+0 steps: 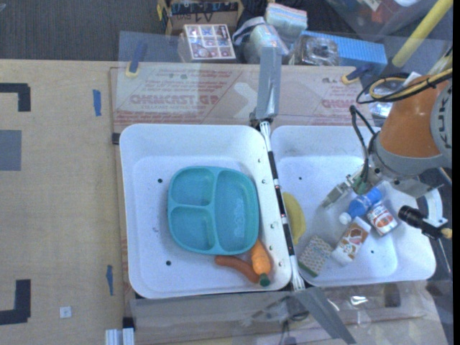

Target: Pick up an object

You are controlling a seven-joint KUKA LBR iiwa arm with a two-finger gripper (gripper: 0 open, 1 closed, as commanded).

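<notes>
In the right bin (338, 153), my gripper (353, 187) hangs below the orange-banded wrist (408, 124). It is low over a cluster of small items. A blue bottle (364, 204) lies just under and to the right of it. Beside the bottle is a small can (383, 221), and in front of it a small white and red carton (351, 241). Farther left are a yellow banana (295, 215) against the bin's left wall and a grey-green sponge (314, 254) near the front. I see nothing lifted off the bin floor.
The left bin (144, 157) holds a teal divided plate (213, 210), with a carrot (261, 260) and an orange sausage-shaped piece (234, 264) at its front right corner. A ridge (277, 192) separates the bins. Boxes and clutter sit behind the bench.
</notes>
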